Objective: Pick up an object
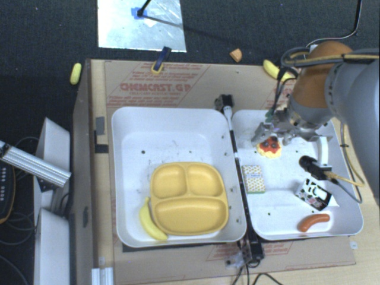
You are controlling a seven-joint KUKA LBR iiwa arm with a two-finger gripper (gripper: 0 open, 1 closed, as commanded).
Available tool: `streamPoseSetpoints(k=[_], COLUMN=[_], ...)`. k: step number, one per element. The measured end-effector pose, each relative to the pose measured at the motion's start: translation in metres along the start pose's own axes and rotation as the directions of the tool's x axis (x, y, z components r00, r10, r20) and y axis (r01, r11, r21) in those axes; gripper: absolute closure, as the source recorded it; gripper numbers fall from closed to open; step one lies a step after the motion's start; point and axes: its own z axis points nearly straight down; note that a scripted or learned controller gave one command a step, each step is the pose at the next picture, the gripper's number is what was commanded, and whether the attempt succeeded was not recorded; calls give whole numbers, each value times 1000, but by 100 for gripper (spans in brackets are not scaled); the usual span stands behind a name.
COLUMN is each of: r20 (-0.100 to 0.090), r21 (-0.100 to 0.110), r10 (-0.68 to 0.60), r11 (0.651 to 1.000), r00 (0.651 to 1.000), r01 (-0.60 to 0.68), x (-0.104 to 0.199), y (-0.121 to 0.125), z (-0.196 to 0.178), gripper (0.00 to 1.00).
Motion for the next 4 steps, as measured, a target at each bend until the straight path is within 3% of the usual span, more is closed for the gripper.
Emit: streamPoseSetpoints(k=[1, 2, 3, 4], r20=[2, 3, 3, 2], r21=[-3, -11, -8, -2], r10=[-1, -3, -3, 2], r11=[1000, 1000, 1000, 1000], r00=[1000, 1000, 1000, 1000], r01=[1, 3, 3, -2], x=[-8, -8, -8, -6], y=[13, 15, 15, -3], z=[25, 12, 13, 25], gripper=[0, 100, 0, 0])
